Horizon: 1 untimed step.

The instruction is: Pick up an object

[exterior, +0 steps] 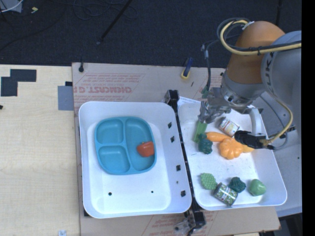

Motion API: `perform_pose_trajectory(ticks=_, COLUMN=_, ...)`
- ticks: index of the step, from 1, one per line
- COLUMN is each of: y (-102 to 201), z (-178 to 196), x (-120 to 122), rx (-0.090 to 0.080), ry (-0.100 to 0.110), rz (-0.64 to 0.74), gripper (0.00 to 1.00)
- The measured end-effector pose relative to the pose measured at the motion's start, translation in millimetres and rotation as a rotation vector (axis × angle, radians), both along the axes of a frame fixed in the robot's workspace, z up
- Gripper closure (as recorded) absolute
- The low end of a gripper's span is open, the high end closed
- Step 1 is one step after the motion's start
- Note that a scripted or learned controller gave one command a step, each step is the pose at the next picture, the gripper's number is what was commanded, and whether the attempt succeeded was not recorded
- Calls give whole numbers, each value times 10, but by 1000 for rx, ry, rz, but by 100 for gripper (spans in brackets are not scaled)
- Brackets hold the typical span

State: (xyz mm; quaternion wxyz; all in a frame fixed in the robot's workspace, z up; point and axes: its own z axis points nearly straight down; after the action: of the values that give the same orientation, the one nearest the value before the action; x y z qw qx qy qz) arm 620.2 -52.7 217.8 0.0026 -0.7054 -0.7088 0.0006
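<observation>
The tool [210,116] is lowered into the right bin [275,181], far left, above a green stick [200,130]; its opening cannot be told.

A robotics lab is indicated — two white bins [129,208] are fixed on cardboard [123,85] over a wooden surface [34,156], cables [93,4] are strewn behind, and toy foods [231,149] are laid out.
</observation>
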Motion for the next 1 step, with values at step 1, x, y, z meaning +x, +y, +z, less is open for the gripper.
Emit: perform_pose_trajectory(ticks=1, y=-60, z=185, x=-58, rx=-2, ry=-3, rz=-5, gripper=100)
